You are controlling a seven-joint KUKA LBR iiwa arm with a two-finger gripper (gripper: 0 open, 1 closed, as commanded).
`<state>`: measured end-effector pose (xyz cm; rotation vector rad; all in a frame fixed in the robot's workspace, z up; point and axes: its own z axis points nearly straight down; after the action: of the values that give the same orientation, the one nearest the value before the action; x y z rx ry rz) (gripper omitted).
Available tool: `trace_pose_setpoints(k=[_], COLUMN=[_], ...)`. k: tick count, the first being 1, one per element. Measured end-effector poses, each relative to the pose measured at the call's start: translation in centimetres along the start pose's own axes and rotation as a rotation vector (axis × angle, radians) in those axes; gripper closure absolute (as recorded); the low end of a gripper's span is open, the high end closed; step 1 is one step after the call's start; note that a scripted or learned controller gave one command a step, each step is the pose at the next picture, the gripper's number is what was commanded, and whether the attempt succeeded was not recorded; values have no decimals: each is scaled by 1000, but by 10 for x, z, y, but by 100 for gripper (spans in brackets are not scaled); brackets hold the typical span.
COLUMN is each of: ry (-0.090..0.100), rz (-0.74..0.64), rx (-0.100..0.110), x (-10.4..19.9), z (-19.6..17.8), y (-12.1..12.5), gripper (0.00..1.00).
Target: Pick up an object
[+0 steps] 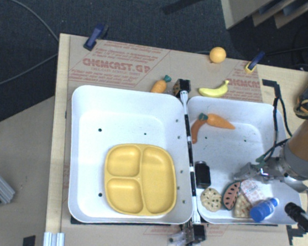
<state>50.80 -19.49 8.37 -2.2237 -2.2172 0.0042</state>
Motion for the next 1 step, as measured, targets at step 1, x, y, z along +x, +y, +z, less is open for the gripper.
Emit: trace_pose_setpoints(k=[1], ry=[0], rz=[-1], rx=[-4], x=[1], z=[-11], y=[2], gripper=[100])
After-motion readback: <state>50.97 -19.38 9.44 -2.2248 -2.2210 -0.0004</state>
